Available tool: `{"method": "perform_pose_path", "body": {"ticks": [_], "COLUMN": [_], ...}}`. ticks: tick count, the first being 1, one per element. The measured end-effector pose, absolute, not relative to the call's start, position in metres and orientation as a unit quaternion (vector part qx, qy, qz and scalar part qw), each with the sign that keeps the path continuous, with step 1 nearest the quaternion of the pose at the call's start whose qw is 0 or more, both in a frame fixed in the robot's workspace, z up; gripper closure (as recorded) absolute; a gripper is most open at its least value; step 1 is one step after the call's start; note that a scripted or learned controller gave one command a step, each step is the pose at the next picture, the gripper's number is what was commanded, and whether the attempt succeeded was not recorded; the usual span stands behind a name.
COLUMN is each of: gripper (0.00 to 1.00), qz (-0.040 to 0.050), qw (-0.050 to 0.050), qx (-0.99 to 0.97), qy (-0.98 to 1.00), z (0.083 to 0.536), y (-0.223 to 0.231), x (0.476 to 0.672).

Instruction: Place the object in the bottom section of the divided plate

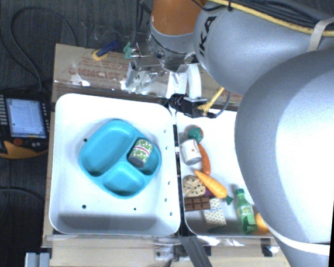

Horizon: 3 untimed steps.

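Observation:
A blue divided plate (109, 154) lies tilted in the left white bin (66, 208). A small can with a green and yellow label (141, 152) rests in the plate's right-hand section, beside the bottom section (124, 181), which holds nothing. My gripper (141, 79) hangs beyond the far edge of the left bin, well above and behind the plate, over a brown board. Nothing is visibly held in it. The grey arm with its orange band (173, 7) comes in from the upper right.
The right bin (236, 142) holds a white cylinder (191, 153), two carrots (212, 184), a cookie (193, 186), a chocolate bar (195, 204), a green bottle (243, 209) and a teal ball (194, 132). A teach pendant (18, 123) lies left of the bench.

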<state>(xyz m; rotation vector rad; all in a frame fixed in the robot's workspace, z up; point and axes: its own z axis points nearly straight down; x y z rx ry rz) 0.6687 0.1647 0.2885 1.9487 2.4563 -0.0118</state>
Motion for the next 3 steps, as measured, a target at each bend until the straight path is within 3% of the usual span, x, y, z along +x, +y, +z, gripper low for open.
{"method": "perform_pose_path", "body": {"ticks": [1,2,3], "gripper": [1.00,1.00,1.00], "qz": [-0.0014,-0.0031,-0.0020], "qw": [0.001,-0.001,0.000], "qx": [0.656,0.674,0.710], "qy": [0.755,0.739,0.704], "z": [0.338,0.209,0.245], "y": [0.216,0.217,0.211], "x": [0.668,0.619,0.635]}}
